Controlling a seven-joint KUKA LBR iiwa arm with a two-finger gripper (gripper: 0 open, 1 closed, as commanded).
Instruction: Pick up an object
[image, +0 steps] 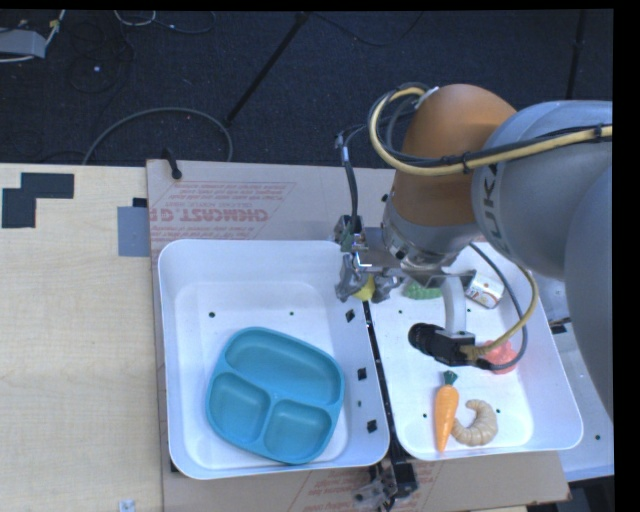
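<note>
The gripper (357, 281) is hanging at mid-frame over the divide between the bins, gripping a small yellow object (366, 289). It should be rising straight, keeping clear of the blue tray (273, 393) and carrot (445, 417).

Bench (70, 350): pale wood-grain top w/ dark grey squares at 10 o'clock. Flat cardboard sheet (220, 205), printed lettering upside down, lies on it under 2 white bins. Left bin (185, 300) at 7 o'clock, right bin (545, 400) at 4 o'clock, side by side, touching along inner edges.
</note>
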